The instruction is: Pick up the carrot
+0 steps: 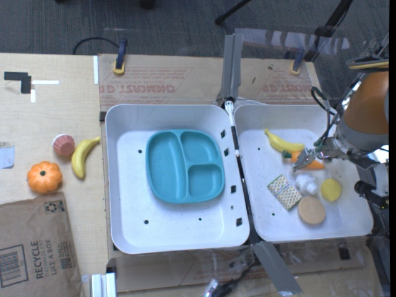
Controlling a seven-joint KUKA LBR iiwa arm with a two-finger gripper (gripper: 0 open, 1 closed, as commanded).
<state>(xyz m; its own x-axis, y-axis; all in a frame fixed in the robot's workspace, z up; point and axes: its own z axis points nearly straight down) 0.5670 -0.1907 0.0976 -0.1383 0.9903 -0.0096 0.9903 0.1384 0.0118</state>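
Camera view shows the two-finger gripper [304,159], finger state indeterminate, at the small orange carrot [311,163], where the adjacent yellow plastic banana [284,143] may obstruct closure.

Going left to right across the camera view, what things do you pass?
Pumpkin → pink cupcake → banana on the bench → teal divided plate → patterned sponge → tan round disc → lemon.

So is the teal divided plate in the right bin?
No, the teal divided plate lies in the left bin, apart from the carrot.
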